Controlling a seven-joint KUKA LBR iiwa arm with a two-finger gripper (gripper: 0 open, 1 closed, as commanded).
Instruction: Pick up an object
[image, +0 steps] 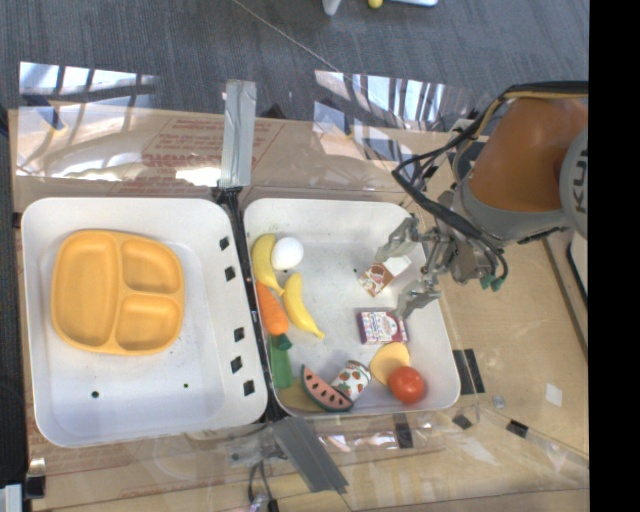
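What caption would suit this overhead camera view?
Robot gripper open over a small carton in the toy-food bin; yellow tray alongside.

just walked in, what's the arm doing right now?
The KUKA arm reaches in from the right over the right bin, which holds toy food. Its pincer is open, with fingers either side of a small carton near the bin's right wall. Nothing is visibly lifted yet. Bananas, an egg, a carrot, a watermelon slice and a tomato lie elsewhere in that bin. The left bin holds an orange divided tray.
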